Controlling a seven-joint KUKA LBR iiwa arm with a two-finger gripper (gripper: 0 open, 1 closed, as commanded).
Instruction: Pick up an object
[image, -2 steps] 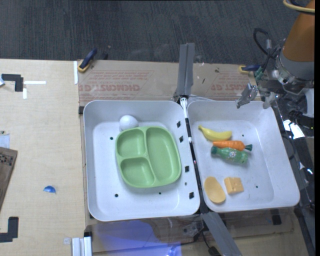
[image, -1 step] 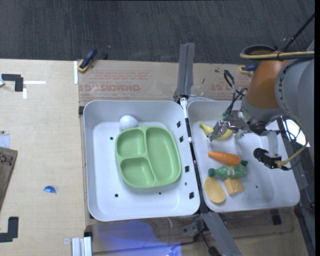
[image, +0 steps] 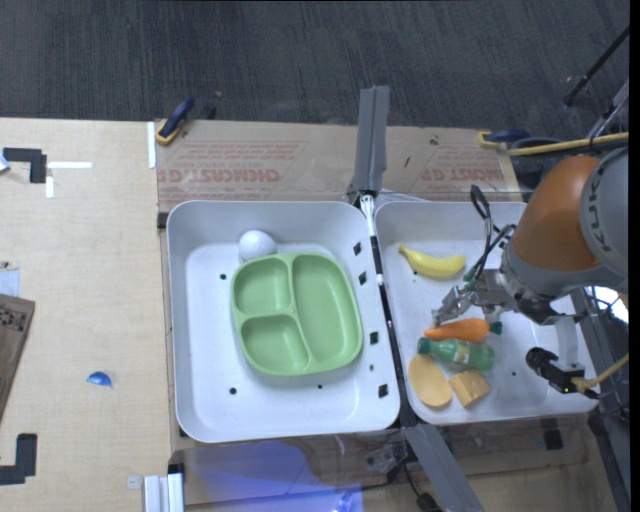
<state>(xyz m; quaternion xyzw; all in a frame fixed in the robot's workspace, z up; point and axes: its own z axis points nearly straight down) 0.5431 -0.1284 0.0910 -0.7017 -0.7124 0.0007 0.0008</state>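
Hand (image: 462, 300) low in right bin (image: 520, 395), just above carrot (image: 458, 329); grip state unclear. Banana (image: 433, 262) upper left of hand; bottle (image: 457, 352), chip (image: 431, 381), cheese (image: 469, 387) crowd below carrot. Green tray (image: 297, 312), white ball (image: 256, 242) in left bin (image: 200, 380).

The grey arm (image: 590, 215) reached in from the right, its orange band facing up. Its gripper (image: 462, 297) hung low, pointing leftward and down.

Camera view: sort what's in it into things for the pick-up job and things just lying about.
For the job:
hand
carrot
banana
green bottle
right bin

Lying about:
green divided plate
white ball
left bin
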